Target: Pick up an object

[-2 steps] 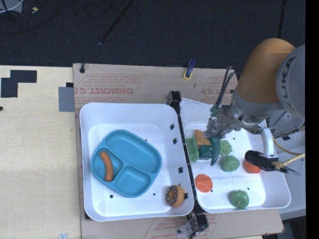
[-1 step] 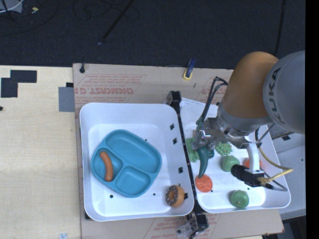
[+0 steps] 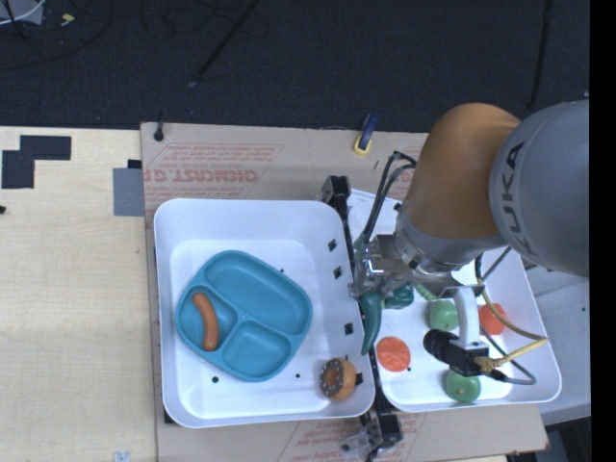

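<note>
While the grey arm with its orange band reaches in from the right, we see its gripper (image 3: pixel 370 279) low over the left edge of the right white bin (image 3: pixel 551 378), just beside the wall it shares with the left white bin (image 3: pixel 166 258). Whether its grip is open or closed we cannot tell.

Directly on the near side of the gripper lies a dark teal curved object (image 3: pixel 371 320). We judge it the likeliest target, though we cannot tell if the two touch. Near it sit an orange round object (image 3: pixel 393 354) and a green ball (image 3: pixel 444 314).

The left white bin holds a blue sectioned plate (image 3: pixel 260 306) with a brown sausage (image 3: pixel 205 320) in its left compartment.

To do this step well, we would centre on the teal piece's narrow middle. We would close across its width, stay clear of the bin wall, then lift straight up and check that it comes along.
</note>
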Controlling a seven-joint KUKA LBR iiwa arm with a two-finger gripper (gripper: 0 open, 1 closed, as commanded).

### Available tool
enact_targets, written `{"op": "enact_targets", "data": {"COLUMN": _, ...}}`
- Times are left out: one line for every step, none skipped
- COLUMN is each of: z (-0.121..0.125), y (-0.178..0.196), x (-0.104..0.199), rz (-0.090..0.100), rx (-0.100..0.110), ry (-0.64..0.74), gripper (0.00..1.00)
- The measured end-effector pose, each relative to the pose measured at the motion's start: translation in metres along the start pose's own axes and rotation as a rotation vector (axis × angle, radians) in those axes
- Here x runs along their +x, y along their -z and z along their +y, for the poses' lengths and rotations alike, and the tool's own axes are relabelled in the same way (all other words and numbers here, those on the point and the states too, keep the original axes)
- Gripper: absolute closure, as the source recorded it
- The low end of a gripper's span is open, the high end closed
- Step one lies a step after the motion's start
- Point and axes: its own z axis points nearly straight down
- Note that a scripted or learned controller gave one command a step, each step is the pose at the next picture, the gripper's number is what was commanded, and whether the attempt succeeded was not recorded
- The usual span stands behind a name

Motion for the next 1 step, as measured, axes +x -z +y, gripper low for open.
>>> {"op": "enact_targets", "data": {"z": -0.0083, "y": -0.0001, "x": 0.0093, "rz": -0.001, "rx": 0.001, "ry": -0.001, "gripper": 1.00}}
